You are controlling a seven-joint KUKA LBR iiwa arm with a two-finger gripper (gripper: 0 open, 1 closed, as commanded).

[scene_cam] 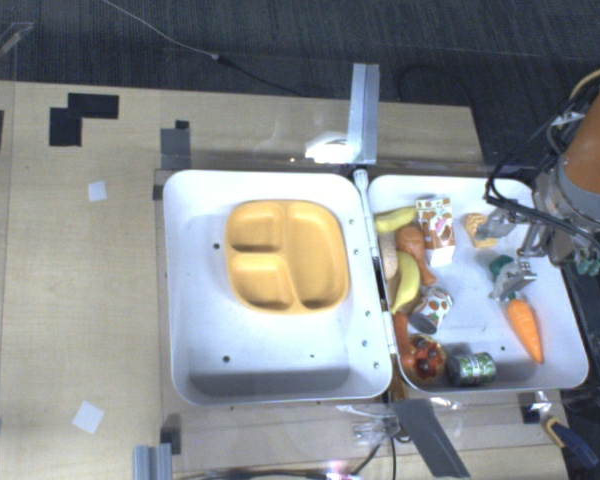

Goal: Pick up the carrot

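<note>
Bench edge at the bottom of the frame first: a green can [472, 368] lies on its side in the lower part of the right bin [570, 363], next to something red and berry-like [425, 358] in the lower left corner of that bin. Just up and right of the can is the carrot [525, 330], lying flat near the bin's right wall, fat end up, tip pointing toward the lower right. Nothing is touching it as far as I can see, so decent access.

The gripper [513, 280] hangs right above the carrot's top end, close to or maybe brushing the leafy bit. Honestly can't tell how the tips are set, too small and cluttered.

My guess on handling: looks like a toy carrot, so light, stiff and a bit slick, and the taper means a pinch near the tip would probably squirt out. I'd grab across the thick upper half.

Further up sit bananas [405, 268], a small carton [435, 226] and a snack-looking thing [480, 228]. The left bin [195, 298] holds a yellow divided tray [285, 255].
</note>
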